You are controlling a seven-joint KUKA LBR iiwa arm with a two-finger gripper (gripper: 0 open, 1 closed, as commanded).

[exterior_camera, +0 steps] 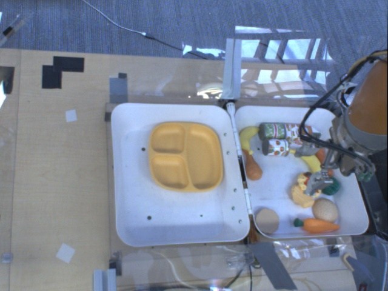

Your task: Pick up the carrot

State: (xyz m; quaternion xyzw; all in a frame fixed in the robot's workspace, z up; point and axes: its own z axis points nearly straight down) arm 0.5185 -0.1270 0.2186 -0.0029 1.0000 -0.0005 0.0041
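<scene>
Pincer (316, 183) position: low in the right bin (276, 190), at the bin's 3 o'clock side, over a cluster of toy food. You cannot tell from this view whether it is spread or pressed together.

The carrot (317, 225) lies flat near the bin's 5 o'clock corner, green top toward 9 o'clock, just beside a beige egg-like piece (325, 210) at its 12 o'clock.

Expect these faults:
- The pincer sits over the yellow piece (301, 194), not the carrot; closing here would likely seize the wrong item.
- A descent near the bin wall may deflect one tip.
- The egg-like piece may roll and nudge the carrot aside.
</scene>
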